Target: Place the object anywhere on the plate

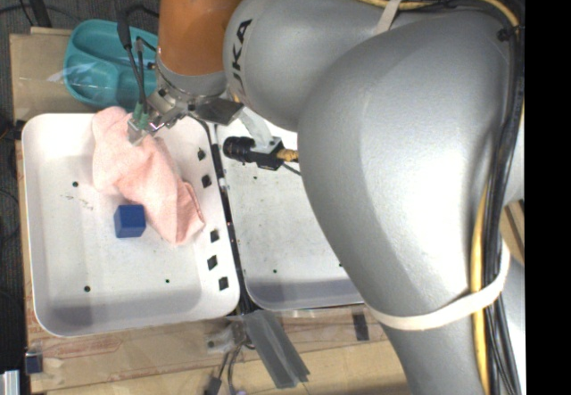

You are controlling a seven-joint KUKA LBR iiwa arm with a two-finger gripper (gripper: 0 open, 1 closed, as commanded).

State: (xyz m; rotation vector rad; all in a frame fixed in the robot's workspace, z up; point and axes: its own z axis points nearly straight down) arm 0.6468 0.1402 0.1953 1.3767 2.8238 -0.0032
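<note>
Two white bins sit on the wooden desk; beside the pink cloth, jaws' state unclear.

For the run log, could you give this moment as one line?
gripper at pink cloth | blue cube in left bin

Colours shown: two white bins, the left bin marked with scattered small dark dots and the right bin finely speckled with dark flecks. A pale pink cloth lies in the left bin beside a solid blue cube. A teal plastic container sits behind the bins. The arm is glossy silver-grey with an orange band and dark lettering. Bench: light wood tone. A row of small black squares runs along the left bin's right wall.
</note>
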